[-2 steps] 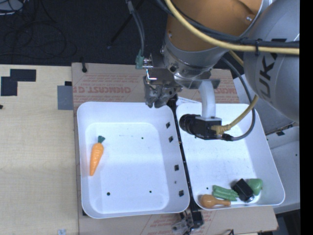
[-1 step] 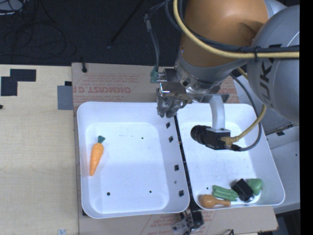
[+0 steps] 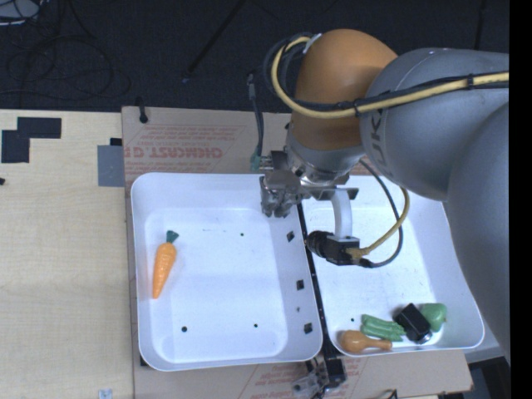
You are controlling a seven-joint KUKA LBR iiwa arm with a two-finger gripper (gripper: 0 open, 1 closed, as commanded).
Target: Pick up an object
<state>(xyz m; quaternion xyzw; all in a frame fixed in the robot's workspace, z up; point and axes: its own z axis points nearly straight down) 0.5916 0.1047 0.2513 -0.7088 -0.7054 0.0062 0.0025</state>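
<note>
Camera view puts the gripper (image 3: 278, 196) over the far end of the wall between the two bins; whether the fingers are open or shut I cannot tell, and nothing shows between them. Nearest the camera, well off to the near right of the fingers, a cluster (image 3: 391, 329) of small objects crowds the right bin's (image 3: 457, 248) near corner. Farther back, the carrot (image 3: 163, 264) lies alone in the left bin (image 3: 224, 306), near left of the fingers, long axis near-to-far, with open floor around it, likely the easier pick.
</note>
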